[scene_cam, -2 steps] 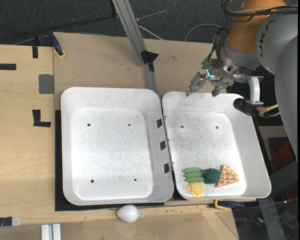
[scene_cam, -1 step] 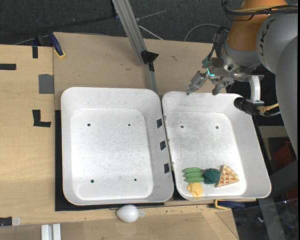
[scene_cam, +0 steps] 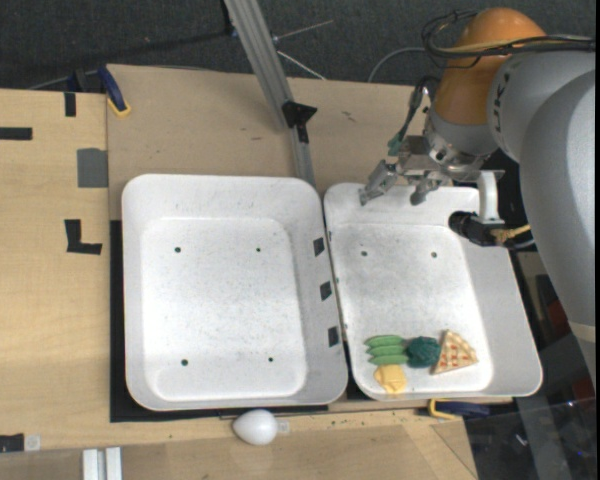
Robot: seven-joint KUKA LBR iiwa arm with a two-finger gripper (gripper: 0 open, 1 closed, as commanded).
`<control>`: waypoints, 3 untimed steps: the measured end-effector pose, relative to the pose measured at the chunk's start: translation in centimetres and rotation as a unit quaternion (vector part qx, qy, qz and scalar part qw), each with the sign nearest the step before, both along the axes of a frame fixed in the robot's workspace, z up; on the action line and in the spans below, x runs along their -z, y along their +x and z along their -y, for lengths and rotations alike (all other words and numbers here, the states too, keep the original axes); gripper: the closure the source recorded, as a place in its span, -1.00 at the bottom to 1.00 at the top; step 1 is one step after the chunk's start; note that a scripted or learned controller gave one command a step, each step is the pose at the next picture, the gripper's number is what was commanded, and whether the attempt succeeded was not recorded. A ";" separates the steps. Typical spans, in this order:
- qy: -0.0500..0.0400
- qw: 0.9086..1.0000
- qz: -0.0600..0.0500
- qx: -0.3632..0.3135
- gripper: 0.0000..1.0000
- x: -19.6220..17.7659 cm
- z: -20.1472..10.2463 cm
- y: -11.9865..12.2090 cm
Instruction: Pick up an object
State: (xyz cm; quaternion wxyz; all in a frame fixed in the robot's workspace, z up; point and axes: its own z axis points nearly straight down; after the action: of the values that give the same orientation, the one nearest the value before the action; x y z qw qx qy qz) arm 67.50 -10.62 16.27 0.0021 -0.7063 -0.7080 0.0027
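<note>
I see gripper (scene_cam: 392, 191) over far edge of right bin (scene_cam: 505, 313), fingers (scene_cam: 368, 194) spread, holding nothing. Toys (scene_cam: 420, 353) clustered at bin's near end, well apart. Left bin (scene_cam: 140, 268) alongside.

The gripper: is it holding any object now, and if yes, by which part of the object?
Nothing is held. The gripper hangs open above the far end of the right bin, with nothing between its fingers. The toy items lie at the bin's near end.
</note>
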 end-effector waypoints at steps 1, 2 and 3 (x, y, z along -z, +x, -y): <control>0.000 1.000 0.000 0.000 -1.00 4.4 0.1 -0.1; 0.000 1.000 -0.004 0.001 -1.00 7.6 0.2 -0.3; 0.000 1.000 -0.004 0.000 1.00 6.5 0.1 -0.3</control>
State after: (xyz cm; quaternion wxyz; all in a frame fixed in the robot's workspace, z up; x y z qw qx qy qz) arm 67.21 -10.72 9.76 0.0045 -0.7063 -0.7079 0.0054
